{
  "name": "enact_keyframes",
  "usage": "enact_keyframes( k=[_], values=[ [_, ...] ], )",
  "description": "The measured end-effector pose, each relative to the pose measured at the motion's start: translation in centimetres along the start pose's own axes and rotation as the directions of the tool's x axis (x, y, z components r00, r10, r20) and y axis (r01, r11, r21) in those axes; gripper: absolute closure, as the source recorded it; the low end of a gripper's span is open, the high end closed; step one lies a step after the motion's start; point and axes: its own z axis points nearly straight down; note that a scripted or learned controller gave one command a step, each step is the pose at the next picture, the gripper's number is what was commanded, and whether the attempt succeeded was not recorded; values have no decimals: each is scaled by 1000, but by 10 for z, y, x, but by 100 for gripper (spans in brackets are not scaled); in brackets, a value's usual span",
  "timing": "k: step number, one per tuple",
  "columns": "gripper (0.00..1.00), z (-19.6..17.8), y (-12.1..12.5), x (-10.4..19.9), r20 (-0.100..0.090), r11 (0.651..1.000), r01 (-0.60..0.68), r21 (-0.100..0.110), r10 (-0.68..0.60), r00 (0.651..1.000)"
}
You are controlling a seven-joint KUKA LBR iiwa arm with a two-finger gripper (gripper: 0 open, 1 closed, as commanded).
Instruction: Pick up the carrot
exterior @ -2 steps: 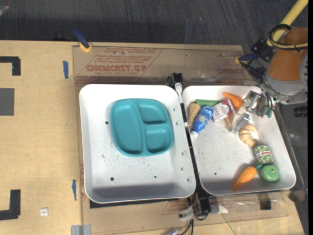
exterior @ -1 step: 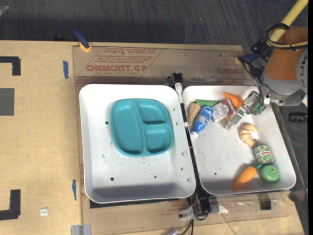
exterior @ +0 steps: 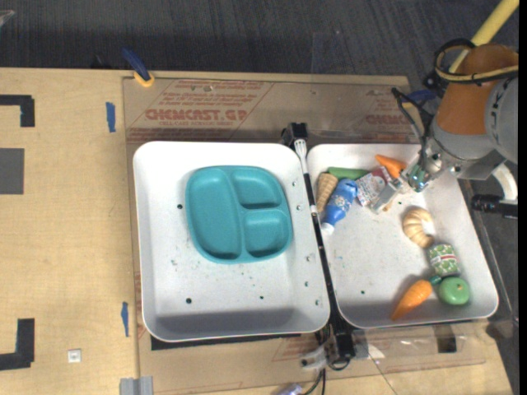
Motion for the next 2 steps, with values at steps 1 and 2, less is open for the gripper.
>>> enact_keyframes(
  k=[1,2],
  values=[
    [0,-1,5,-18,-29,923,-386,-16,385,922],
    [100,-8,1,-19,-21,922,-387,-8,386,922]
  ],
)
